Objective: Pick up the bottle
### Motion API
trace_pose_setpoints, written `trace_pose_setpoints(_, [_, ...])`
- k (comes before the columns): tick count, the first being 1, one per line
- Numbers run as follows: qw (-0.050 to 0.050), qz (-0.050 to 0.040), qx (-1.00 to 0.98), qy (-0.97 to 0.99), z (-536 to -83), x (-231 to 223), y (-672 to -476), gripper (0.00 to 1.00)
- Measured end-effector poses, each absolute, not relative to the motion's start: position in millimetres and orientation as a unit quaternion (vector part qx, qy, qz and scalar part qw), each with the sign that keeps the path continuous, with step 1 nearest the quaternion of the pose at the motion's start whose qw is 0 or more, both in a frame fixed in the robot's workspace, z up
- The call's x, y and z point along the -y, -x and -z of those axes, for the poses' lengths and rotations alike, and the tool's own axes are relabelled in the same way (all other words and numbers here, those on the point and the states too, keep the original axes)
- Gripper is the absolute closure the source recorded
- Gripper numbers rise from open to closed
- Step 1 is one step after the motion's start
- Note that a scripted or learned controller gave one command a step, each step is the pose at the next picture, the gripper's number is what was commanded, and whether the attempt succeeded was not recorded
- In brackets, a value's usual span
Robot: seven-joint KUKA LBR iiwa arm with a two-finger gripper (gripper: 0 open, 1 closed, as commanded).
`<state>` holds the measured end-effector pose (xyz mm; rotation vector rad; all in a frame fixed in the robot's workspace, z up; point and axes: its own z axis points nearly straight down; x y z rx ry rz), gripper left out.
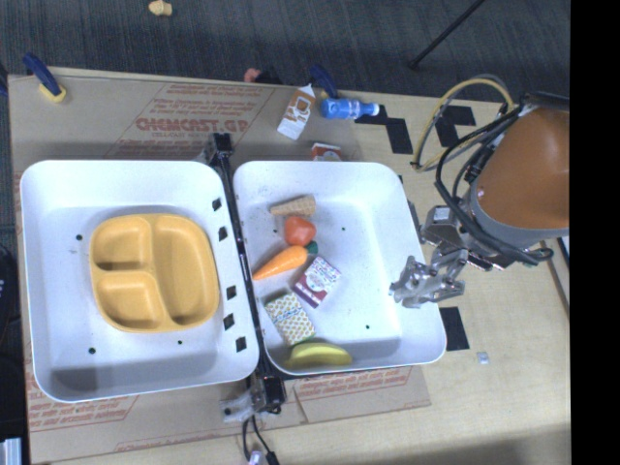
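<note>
1. the pincer [418, 287] hangs over the right rim of the right bin [387, 177], at the end of the grey arm [523, 177] with its orange band. nothing is between its fingers; whether they stand apart or together i cannot tell from this slanted look.

2. the bottle [347, 109] is not in either bin. it lies on its side on the bench, beyond the far rim of the right bin, well away from the pincer, up and to the pincer's left in the camera view. it is blue with a paler end pointing right.

3. just beside the bottle, on the side farther from the pincer, lies a small carton [296, 112]; a second small box [325, 150] sits between the bottle and the bin rim.

4. handling, as a guess: it looks like a small plastic bottle, light and fairly stiff, with a smooth round wall that may roll or slip out under a squeeze.

5. the best hold seems to be across the middle of the body, fingers either side of its long axis, coming straight down so it does not roll toward the carton.

6. the carrot [282, 262], tomato [299, 230] and banana [320, 355] in the right bin lie nearer the pincer but are no part of the job.
</note>
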<state>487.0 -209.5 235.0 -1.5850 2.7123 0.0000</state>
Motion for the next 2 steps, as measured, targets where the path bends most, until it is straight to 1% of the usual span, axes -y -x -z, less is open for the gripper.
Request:
trace_pose_setpoints(1, [-0.001,-0.0014,-0.839,0.545,-196.9,210.5,-489.1,1.00])
trace_pose_setpoints(2, [-0.001,-0.0013,-0.821,0.570,-186.2,209.9,-476.9,1.00])
